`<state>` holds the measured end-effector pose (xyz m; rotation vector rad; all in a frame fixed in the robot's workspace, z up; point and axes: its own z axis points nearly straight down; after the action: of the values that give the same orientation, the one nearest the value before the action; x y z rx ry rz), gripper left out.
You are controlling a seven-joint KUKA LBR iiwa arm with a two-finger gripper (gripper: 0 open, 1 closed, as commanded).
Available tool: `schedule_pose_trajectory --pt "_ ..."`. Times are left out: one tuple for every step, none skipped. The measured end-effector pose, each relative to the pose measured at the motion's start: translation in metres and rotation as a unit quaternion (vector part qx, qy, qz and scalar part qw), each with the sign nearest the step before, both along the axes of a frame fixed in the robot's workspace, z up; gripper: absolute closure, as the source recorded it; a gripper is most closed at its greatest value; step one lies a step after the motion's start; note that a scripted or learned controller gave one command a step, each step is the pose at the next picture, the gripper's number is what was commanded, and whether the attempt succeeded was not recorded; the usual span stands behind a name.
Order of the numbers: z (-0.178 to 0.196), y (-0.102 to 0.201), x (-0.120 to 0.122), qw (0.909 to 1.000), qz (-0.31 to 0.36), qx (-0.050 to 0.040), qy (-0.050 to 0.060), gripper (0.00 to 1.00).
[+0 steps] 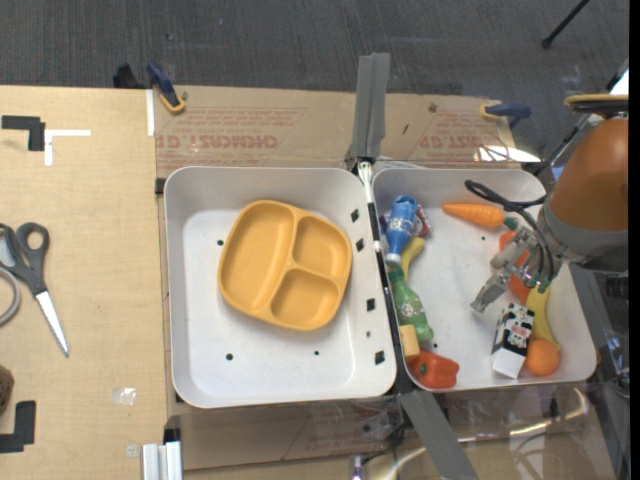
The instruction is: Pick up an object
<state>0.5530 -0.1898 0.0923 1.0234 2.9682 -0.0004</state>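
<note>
Dark grey carpet fills the background behind a pale wooden surface [80,268], on which a pair of grey-handled scissors [35,278] lies at far left. Brown cardboard sheet [260,133] under the bins carries red print, seen upside down and mirrored; letters too blurred to read with confidence. Left shallow white bin [190,358] holds one yellow plastic divided plate with three compartments [285,265], lying slightly turned. Right shallow white bin [455,268] holds the loose objects: a blue-and-white bottle-shaped item [402,223] near the dividing wall, label not legible; a green plastic bottle [408,303] lying just below it along the same wall; a red plastic pepper [433,370] at the near edge; an orange toy carrot [474,214] toward the far side; a small black-and-white carton with a cow-like pattern [513,336], writing too small to read; a small orange ball-shaped fruit [541,359] touching the carton's right side; a yellow banana-shaped piece [542,303] partly hidden by the arm. Grey arm with orange band [595,183] enters from the right. Claw [503,278] sits low in the right bin, just above the carton and left of the banana; fingers appear spread moderately apart, with nothing visible between them.
</note>
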Motion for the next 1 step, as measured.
schedule_pose_trajectory --pt "-0.0001 -0.0108 -0.0452 0.9999 -0.012 0.0001 0.0 0.0"
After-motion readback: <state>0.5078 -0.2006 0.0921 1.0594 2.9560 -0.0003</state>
